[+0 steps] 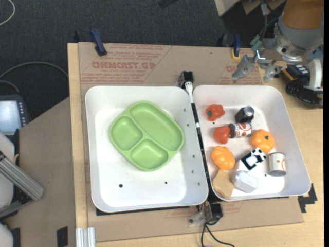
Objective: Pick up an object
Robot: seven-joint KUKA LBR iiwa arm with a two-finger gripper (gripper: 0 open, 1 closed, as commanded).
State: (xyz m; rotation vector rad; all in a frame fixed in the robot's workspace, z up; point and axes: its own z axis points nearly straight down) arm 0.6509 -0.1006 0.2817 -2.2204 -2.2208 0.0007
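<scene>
Two white bins sit side by side on the bench: the left bin (97, 179) bears a green divided plate (146, 135); the right bin (293, 153) bears small objects, among them an orange pumpkin (223, 157), a red pepper (215, 111) and a white cup (276, 164). The gripper (254, 67) hangs above the right bin's far rim, jaws spread wide, nothing between them
</scene>
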